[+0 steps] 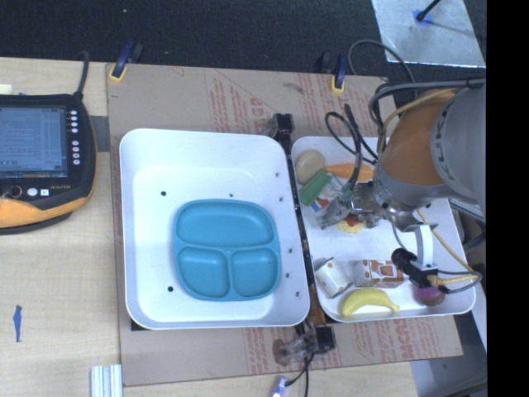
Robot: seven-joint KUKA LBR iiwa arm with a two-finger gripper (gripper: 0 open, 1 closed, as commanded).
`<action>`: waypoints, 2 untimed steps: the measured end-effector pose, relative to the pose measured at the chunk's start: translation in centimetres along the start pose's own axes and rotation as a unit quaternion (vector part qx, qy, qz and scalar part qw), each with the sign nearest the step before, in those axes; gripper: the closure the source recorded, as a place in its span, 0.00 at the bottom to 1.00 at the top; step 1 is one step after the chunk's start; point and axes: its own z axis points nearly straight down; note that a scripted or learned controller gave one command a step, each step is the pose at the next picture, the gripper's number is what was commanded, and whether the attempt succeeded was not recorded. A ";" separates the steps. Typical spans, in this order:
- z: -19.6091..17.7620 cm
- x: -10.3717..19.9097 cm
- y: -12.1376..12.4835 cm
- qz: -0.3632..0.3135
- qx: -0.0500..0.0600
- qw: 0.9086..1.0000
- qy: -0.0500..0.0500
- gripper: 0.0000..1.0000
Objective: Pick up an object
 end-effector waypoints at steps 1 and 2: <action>-1.1 -0.2 0.0 0.000 0.001 1.000 -0.001 1.00; -8.3 -6.9 -1.9 0.002 -0.001 1.000 0.000 1.00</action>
